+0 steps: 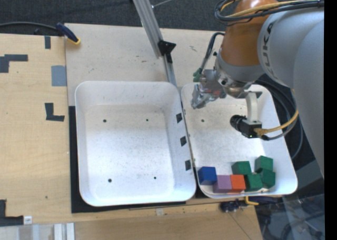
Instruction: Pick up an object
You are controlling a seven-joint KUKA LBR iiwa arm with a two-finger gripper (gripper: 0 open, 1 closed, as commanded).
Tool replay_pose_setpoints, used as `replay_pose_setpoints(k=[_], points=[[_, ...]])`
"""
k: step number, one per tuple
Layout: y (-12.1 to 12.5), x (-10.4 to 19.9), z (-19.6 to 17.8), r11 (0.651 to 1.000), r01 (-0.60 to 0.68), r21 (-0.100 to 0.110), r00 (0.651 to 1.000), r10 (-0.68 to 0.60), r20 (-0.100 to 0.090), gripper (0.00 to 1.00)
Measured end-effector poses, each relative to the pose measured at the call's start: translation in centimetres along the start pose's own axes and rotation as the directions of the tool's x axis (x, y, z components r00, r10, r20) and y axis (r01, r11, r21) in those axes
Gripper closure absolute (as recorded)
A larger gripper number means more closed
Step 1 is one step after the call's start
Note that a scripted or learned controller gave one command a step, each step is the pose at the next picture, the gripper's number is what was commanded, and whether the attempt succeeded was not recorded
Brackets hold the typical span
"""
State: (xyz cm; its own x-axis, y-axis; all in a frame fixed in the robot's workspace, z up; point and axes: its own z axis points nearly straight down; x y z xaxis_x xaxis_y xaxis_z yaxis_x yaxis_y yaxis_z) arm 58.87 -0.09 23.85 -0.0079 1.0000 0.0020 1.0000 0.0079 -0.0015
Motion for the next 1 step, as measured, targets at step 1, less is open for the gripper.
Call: replay_pose_setpoints(k=[1], points=[[0.12, 5.69, -0.56, 1.000, 0.000, 0.000, 1.000, 0.000, 0.000, 1.00]])
